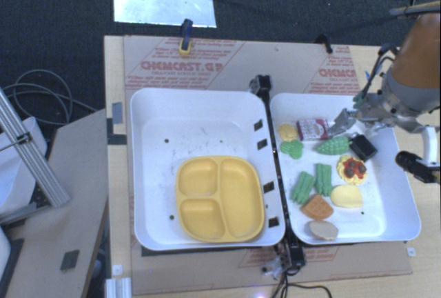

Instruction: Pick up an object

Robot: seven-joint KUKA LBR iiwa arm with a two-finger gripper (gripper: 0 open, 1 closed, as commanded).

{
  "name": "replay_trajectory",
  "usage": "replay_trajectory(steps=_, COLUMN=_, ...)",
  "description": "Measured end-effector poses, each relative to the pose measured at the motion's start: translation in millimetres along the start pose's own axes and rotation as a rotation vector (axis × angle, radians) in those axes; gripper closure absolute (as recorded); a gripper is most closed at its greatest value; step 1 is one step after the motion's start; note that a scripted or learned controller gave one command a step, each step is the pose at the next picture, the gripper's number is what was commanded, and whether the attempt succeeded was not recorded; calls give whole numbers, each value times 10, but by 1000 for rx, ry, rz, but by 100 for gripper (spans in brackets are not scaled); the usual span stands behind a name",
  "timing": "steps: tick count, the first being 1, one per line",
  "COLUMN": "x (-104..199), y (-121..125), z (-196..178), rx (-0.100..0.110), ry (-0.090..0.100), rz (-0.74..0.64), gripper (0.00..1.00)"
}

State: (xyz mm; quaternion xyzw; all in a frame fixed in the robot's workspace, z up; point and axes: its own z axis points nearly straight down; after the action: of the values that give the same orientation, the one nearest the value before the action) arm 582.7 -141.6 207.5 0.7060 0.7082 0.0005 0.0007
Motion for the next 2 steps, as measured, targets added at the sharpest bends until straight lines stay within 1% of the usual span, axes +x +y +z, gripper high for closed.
replay_trajectory(steps=1, x=80, y=-240, z=1225, rx=1, ry=1, rz=1, gripper=0)
replay_trajectory(steps=2, x=70, y=-203, z=1049, rx=-8, ry=-1, rz=1, gripper=100)
